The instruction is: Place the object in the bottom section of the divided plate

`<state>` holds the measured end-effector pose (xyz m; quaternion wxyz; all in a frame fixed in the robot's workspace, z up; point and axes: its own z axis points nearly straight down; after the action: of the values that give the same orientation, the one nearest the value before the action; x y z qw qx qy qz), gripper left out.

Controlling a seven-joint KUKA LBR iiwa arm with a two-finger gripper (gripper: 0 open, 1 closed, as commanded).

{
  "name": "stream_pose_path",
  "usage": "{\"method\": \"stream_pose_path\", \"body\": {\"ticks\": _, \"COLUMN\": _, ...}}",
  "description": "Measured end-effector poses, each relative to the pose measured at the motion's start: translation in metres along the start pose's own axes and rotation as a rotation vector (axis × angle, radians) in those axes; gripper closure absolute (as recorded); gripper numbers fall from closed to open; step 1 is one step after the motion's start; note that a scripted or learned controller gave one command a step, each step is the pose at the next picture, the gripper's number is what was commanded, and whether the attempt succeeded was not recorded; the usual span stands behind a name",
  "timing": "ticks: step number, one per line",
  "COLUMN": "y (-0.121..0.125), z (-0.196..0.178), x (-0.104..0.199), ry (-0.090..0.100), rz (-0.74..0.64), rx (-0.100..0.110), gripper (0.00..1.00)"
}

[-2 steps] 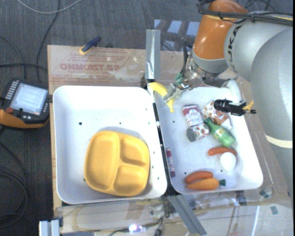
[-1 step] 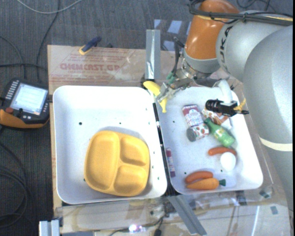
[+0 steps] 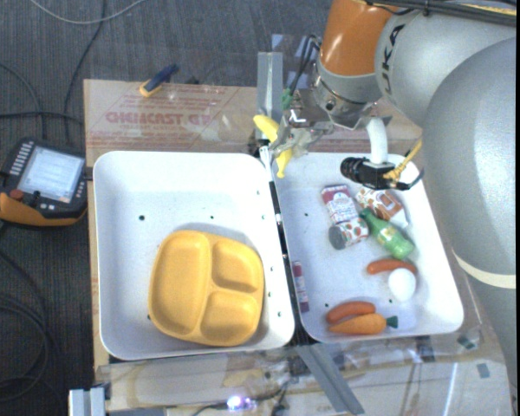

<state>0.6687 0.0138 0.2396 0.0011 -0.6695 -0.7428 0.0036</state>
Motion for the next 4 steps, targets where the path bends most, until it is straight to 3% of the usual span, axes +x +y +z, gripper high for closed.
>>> {"method": "stream_pose_path", "body": {"ticks": 1, "y": -0.042, "z": 0.062, "x": 0.035, "ry": 0.002, "rz": -0.063, "rx": 0.004, "gripper": 1.0}}
{"method": "stream_pose_path", "body": {"ticks": 2, "y": -0.039, "z": 0.029, "x": 0.023, "ry": 0.003, "rz": -0.053, "rx": 0.001, "gripper": 1.0}}
{"method": "stream_pose_path", "body": {"ticks": 3, "y": -0.109, "z": 0.061, "x": 0.087, "ry": 0.003, "rz": -0.168, "rx": 0.004, "gripper": 1.0}}
{"method": "stream_pose_path", "body": {"ticks": 4, "y": -0.118, "z": 0.069, "x": 0.147, "ry": 0.002, "rz": -0.172, "rx": 0.003, "gripper": 1.0}}
